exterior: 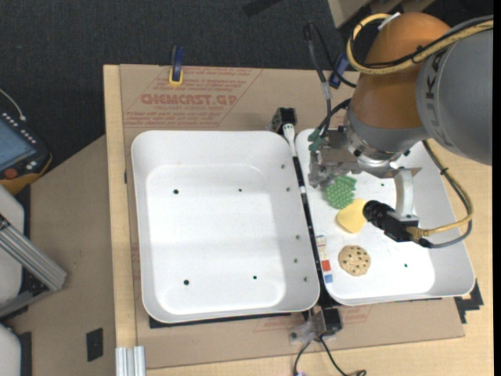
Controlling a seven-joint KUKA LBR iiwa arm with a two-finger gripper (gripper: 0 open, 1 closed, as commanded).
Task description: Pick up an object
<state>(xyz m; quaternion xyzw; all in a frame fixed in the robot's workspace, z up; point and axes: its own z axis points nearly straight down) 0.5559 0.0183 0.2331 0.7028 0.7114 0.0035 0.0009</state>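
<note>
Where the pincer (329, 175) hangs low by the right bin's (446, 276) inner wall, its grip state cannot be told. Green knobbly object (341, 192) just beside it; yellow piece (351, 218) and cookie (354, 260) nearer. Left bin (156, 233) alongside.

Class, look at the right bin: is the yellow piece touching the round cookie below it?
Apart. The camera view shows a strip of bare white bin floor between the yellow piece and the cookie.
</note>
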